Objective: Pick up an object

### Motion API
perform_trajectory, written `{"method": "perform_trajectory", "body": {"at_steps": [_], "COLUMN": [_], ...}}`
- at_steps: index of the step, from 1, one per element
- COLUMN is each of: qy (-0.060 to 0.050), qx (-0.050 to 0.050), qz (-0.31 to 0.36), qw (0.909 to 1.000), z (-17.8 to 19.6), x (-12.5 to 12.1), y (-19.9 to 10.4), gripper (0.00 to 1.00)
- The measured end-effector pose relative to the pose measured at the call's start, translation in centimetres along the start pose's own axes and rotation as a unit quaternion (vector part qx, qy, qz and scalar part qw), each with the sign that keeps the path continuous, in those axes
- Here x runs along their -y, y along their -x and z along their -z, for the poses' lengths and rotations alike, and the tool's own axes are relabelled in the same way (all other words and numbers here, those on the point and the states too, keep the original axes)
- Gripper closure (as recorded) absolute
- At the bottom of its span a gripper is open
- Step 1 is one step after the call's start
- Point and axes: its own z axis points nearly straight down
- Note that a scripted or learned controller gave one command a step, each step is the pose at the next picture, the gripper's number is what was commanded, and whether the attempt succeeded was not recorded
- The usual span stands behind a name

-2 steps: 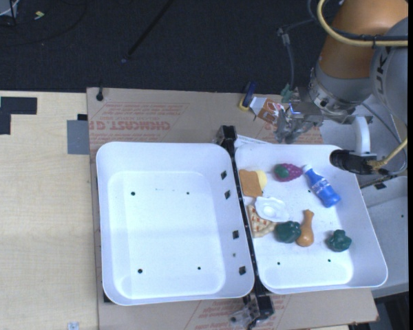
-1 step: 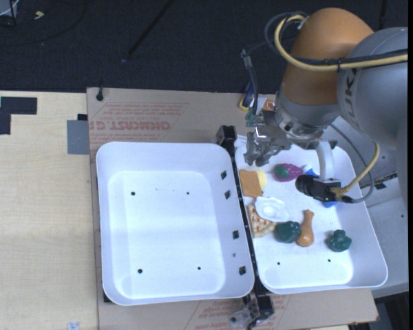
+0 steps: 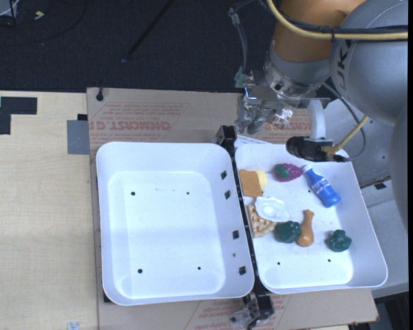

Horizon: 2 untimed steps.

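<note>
The right bin (image 3: 344, 273) holds several toy foods. Among them are purple grapes (image 3: 287, 172), a blue bottle (image 3: 321, 187), an orange and yellow wedge (image 3: 252, 182), a white fried egg (image 3: 270, 208), a waffle (image 3: 259, 223), a dark green vegetable (image 3: 286, 232), a brown drumstick (image 3: 306, 227) and a small green piece (image 3: 339, 240). My gripper (image 3: 252, 121) hangs above the far left corner of the right bin, beyond the wedge. It is raised off the bin floor and nothing shows in it.
The left bin (image 3: 110, 184) lies beside the right one, and black clips (image 3: 234, 212) run along the shared wall. Both rest on a cardboard sheet (image 3: 158, 115). The large grey arm (image 3: 372, 53) fills the upper right, with a black fitting (image 3: 310, 148) over the right bin's far rim.
</note>
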Motion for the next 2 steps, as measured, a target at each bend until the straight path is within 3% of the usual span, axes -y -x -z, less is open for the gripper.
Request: {"method": "perform_trajectory", "body": {"at_steps": [1,2], "qy": [-0.002,-0.008], "qx": [-0.001,0.001], "qz": [0.003,0.001], "qw": [1.0,1.0], "z": [0.2,-4.6], "x": [0.1,8.8], "y": [-11.7,-19.1], "gripper": [1.0,1.0]}}
